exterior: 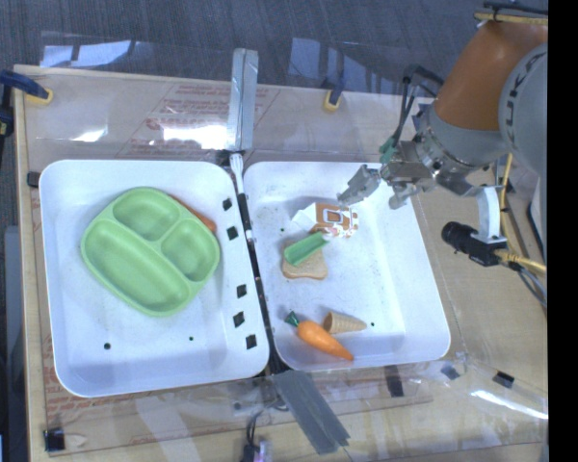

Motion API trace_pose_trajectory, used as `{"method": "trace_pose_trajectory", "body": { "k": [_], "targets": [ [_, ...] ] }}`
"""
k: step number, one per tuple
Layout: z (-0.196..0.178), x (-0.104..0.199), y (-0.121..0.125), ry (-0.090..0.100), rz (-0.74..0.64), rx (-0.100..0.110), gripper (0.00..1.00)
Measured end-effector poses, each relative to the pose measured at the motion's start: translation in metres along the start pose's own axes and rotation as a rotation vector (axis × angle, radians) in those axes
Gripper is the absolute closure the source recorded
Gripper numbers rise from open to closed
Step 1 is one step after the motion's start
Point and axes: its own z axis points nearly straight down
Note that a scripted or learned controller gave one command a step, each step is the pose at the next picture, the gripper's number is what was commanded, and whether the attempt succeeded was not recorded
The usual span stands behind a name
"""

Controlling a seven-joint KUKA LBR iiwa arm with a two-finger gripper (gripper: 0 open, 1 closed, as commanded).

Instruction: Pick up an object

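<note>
My gripper hangs over the far right part of the right bin, its two fingers spread open with nothing between them. Just left of and below it lies a small white and orange carton. A green piece rests on a tan bread slice near the bin's middle. Toward the near edge lie an orange carrot and a small cone.
The left bin holds a green divided plate with an orange object partly tucked behind its far right edge. A black divider with clips runs between the bins. Cables and a black fitting sit right of the right bin.
</note>
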Motion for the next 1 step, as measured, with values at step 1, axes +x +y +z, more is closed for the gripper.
{"method": "trace_pose_trajectory", "body": {
  "k": [1],
  "targets": [
    [0.0982, -0.017, -0.0008, 0.001, 0.062, 0.0, 0.0]
  ]
}}
